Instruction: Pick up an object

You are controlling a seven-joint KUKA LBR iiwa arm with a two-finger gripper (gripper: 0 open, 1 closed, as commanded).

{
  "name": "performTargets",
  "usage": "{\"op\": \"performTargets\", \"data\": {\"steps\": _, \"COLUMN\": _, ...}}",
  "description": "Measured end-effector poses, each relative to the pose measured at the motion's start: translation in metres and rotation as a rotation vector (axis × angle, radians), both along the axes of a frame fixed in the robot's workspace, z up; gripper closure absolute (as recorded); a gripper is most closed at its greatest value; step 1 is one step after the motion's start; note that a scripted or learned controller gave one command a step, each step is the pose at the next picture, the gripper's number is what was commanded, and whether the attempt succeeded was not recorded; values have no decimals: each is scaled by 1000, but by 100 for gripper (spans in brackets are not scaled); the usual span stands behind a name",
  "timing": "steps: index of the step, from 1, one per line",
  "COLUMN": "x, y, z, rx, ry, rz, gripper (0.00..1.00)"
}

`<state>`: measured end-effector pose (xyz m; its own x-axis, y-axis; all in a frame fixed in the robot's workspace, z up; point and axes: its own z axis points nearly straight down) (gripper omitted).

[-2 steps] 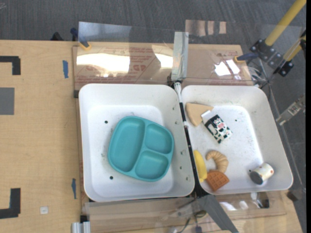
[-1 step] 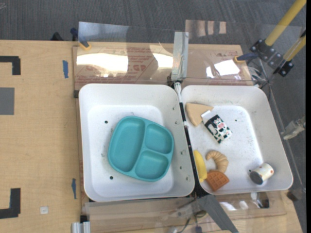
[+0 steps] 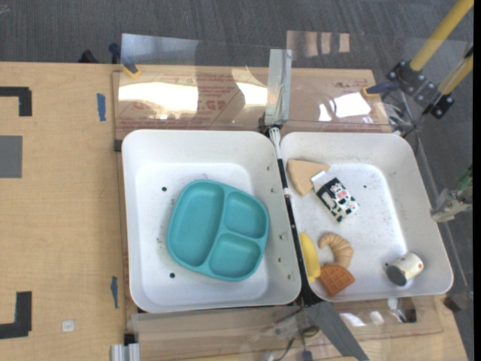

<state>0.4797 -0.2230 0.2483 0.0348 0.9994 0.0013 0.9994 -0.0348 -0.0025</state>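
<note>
the right bin (image 3: 376,168) holds all the small candidates, while the left bin (image 3: 143,201) carries a teal divided plate (image 3: 218,230) lying flat in its middle

a pale blurred shape (image 3: 453,199) at the view's right edge, just outside the right bin's wall, may be the tool; it is too smeared to be sure, and whether the tool is spread or pressed together cannot be told

the closest object to that side is probably the small cream cylinder (image 3: 404,269), which lies on its side in the bin's near right corner, well apart from the rest. its long axis runs roughly left to right with a slight tilt, and its dark end faces left toward the bin's middle

further left sit a black and white carton (image 3: 336,199), lying flat with its long axis on a diagonal, and a tan wedge (image 3: 303,174) just beside it, its point toward the dividing wall. a croissant (image 3: 337,248), a yellow piece (image 3: 308,256) and an orange waffle (image 3: 336,279) crowd together by the near left corner

a grasp on the cylinder would likely want the tool closing across its short width
</note>
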Motion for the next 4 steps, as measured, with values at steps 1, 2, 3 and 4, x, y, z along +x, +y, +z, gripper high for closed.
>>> {"op": "performTargets", "data": {"steps": 1, "x": 0, "y": 26, "z": -34, "rx": 0, "ry": 1, "rz": -286, "gripper": 100}}
{"op": "performTargets", "data": {"steps": 2, "x": 0, "y": 75, "z": -61, "rx": 0, "ry": 3, "rz": -521, "gripper": 100}}
{"op": "performTargets", "data": {"steps": 3, "x": 0, "y": 104, "z": -75, "rx": 0, "ry": 2, "rz": -467, "gripper": 100}}
{"op": "performTargets", "data": {"steps": 4, "x": 0, "y": 175, "z": -64, "rx": -1, "ry": 0, "rz": -648, "gripper": 100}}
